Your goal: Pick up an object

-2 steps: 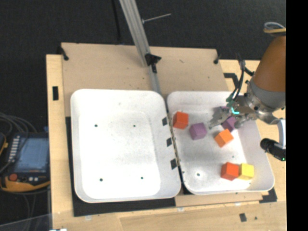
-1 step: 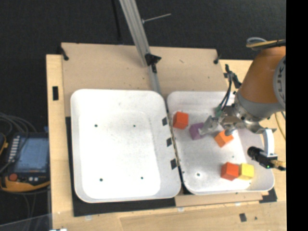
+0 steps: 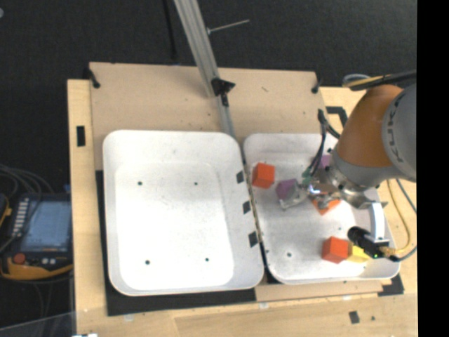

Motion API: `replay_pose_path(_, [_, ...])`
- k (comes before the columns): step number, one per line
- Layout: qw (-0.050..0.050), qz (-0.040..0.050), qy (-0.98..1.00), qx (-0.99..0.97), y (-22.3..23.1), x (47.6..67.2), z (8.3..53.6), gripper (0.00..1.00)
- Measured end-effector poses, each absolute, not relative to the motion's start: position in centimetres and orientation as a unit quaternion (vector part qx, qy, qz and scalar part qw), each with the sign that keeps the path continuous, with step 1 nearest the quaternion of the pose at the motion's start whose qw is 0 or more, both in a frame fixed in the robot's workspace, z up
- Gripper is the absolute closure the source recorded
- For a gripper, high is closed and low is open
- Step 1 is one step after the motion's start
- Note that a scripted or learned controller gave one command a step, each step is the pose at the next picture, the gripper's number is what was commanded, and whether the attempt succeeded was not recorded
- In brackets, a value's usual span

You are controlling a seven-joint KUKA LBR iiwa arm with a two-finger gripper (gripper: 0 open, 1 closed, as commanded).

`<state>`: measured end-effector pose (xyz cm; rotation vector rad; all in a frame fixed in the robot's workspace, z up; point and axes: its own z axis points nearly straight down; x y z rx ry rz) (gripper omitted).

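- The grey arm with the orange band [image 3: 370, 128] reaches in from the right and bends down over the right shallow white plastic bin [image 3: 295, 258].
- Its two-finger gripper [image 3: 313, 190] sits low over the middle of that bin; the metal parts there are small and blurred, so whether the fingers are open or closed cannot be told.
- A small purple block [image 3: 286, 188] lies just to the left of the fingers, very near them; contact cannot be judged, and it is not seen between the fingers.
- An orange cube [image 3: 263, 175] rests further left of the fingers and a little toward the far side, near the bin's left wall and apart from the purple block.
- A small orange piece [image 3: 328, 204] shows just to the right of and below the fingers, partly hidden under the wrist.
- A second orange cube [image 3: 336, 249] lies nearer the camera than the fingers and to their right, close to the bin's front wall, with a yellow piece [image 3: 359, 255] touching or just beside its right side.
- The left shallow white plastic bin [image 3: 175, 209] lies well to the left of the fingers, side by side with the right bin.
- Both bins stand on the light wooden counter [image 3: 203, 90], on which a slanted metal pole [image 3: 200, 41] rises behind and to the left of the fingers.
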<state>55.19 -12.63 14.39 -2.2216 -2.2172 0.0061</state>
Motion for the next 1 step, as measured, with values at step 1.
replay_pose_path(1, [-0.002,-0.0001,-0.707,-0.708,-12.80,55.30,9.71,0.00])
